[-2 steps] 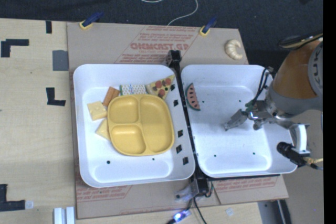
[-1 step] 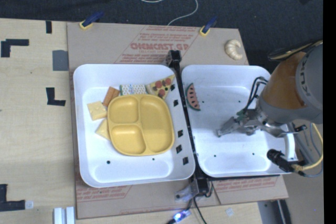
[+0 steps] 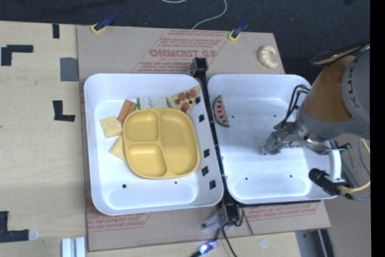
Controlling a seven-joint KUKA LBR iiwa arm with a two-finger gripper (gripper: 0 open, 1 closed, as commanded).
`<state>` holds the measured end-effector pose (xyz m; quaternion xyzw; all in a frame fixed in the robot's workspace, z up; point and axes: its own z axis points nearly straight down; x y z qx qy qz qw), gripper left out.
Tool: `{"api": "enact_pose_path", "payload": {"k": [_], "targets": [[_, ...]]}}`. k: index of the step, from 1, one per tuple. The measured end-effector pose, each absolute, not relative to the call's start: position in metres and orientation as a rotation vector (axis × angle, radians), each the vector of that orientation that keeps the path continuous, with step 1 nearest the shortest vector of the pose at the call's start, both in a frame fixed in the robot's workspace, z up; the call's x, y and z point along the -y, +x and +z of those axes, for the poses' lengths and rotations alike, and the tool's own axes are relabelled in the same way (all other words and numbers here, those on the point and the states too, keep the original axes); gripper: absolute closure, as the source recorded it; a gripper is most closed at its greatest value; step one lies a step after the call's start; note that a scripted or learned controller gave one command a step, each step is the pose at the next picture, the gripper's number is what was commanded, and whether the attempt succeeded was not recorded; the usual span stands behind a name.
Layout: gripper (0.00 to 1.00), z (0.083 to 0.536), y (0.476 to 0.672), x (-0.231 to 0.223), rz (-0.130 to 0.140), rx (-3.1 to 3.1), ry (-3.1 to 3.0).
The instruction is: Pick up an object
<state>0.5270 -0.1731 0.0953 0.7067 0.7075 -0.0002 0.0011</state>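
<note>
The watermelon slice (image 3: 221, 110) lies at the upper left edge of the right bin (image 3: 258, 186), just beside the divider, while my gripper (image 3: 272, 145) hangs low over that bin's bare middle floor, well apart from the slice and carrying nothing that I can see; its opening I cannot tell. My arm (image 3: 328, 99) comes in from the right of the frame over the bin's right rim, wrist bent down and leftward. The left bin (image 3: 150, 195) holds a yellow divided plate (image 3: 161, 142) with toy foods crowded along its upper left.
</note>
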Motion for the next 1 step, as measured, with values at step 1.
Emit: {"api": "enact_pose_path", "payload": {"k": [1], "targets": [[1.0, 0.1552, 0.5239, 0.1662, 0.003, -2.222, 2.218]]}}
